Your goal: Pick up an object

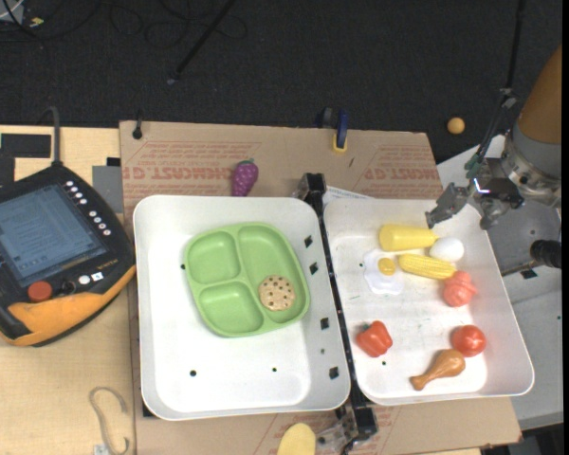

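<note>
A brown cardboard sheet (pixel 284 159) covers the bench beneath two shallow white bins, and printing runs across its far strip, upside down from this view and too broken to read with confidence. Behind the cardboard the floor is dark carpet with cables trailing over it.

Taking the right bin (pixel 512 349) as the landmark: the left bin (pixel 171 349) touches its left wall and holds a green divided tray (pixel 229 254) with a cookie (pixel 277 293) in one compartment. Far to the left of both sits a control pendant (pixel 47 245) with a lit screen and an orange base; its text is too small to read. A purple toy (pixel 245 176) lies on the cardboard beyond the left bin.

Inside the right bin lie a yellow banana (pixel 407 238), a white egg (pixel 447 249), a corn cob (pixel 427 266), a fried egg (pixel 384 273), a pink fruit (pixel 458 289), a red pepper (pixel 374 337), a tomato (pixel 468 339) and a drumstick (pixel 439 369).

The pincer (pixel 463 195) hangs over the right bin's far right corner, just beyond the banana, fingers spread and holding nothing.
</note>
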`<state>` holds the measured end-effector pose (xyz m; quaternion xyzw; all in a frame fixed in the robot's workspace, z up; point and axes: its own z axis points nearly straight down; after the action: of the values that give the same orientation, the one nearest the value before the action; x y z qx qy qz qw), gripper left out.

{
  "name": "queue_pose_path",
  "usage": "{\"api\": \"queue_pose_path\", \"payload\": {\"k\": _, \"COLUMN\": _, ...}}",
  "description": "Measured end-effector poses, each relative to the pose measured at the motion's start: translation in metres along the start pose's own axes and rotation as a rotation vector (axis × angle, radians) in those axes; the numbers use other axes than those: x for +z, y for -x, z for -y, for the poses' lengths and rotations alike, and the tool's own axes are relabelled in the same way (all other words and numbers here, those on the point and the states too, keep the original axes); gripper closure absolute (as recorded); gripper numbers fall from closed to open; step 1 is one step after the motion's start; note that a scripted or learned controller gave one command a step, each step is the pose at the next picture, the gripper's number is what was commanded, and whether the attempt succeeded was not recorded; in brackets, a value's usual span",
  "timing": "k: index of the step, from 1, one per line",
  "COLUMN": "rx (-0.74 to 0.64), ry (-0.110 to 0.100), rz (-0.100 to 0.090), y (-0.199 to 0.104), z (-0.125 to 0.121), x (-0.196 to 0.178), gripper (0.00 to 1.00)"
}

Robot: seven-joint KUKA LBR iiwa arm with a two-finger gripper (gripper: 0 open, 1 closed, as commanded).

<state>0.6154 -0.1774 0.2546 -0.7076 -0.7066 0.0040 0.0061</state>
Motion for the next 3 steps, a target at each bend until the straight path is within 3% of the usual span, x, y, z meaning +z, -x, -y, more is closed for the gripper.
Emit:
{"api": "queue_pose_path", "payload": {"k": 1, "rx": -0.002, "ry": 0.014, "rz": 0.003, "y": 0.0, "z": -0.002, "x": -0.008, "gripper": 0.0}}
{"api": "queue_pose_path", "payload": {"k": 3, "rx": -0.003, "ry": 0.008, "rz": 0.001, "y": 0.0, "z": -0.005, "x": 0.116, "gripper": 0.0}}
